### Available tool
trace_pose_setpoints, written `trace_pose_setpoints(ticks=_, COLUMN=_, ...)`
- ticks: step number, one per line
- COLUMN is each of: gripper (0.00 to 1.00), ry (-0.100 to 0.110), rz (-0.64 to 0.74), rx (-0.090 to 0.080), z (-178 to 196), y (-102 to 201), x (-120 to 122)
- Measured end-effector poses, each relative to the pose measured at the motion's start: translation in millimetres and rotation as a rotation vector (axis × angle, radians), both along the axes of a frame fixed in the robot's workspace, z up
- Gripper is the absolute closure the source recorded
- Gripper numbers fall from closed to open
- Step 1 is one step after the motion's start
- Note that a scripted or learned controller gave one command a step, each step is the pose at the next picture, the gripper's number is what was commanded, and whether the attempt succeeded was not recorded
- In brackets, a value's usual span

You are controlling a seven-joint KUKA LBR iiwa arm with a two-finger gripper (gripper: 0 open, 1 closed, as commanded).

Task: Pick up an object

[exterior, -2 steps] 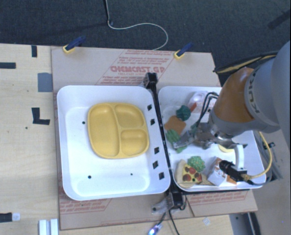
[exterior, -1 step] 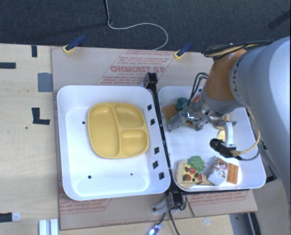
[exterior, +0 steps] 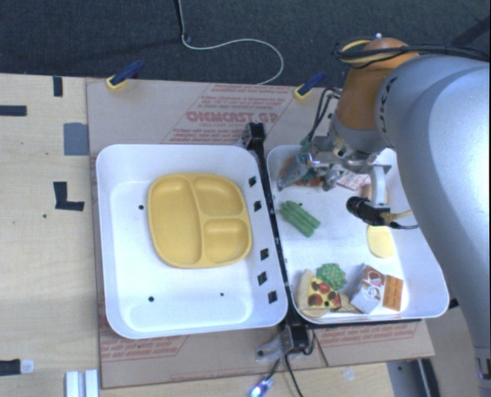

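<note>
My gripper hangs low over the far left part of the right bin. Right beside it, towards the bin's divider, lies a small reddish-brown object, partly hidden by the gripper. A green ridged piece lies just in front of the gripper, apart from it. Further right a pale yellow piece rests on the bin floor. At the near edge sit a pizza slice, a green broccoli and a small printed box.
The left bin holds a yellow divided plate. A black clip strip runs along the wall between the bins. The grey arm covers the right bin's far right side.
</note>
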State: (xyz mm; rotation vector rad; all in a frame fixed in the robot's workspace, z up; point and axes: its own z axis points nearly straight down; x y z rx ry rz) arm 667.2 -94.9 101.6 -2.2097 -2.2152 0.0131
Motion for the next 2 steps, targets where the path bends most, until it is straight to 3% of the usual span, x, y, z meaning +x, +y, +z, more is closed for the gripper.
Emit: trace_pose_setpoints(ticks=2, gripper=0.00, ry=-0.002, rz=-0.004, rx=0.000, z=-2.7, y=-30.5, x=-1.5)
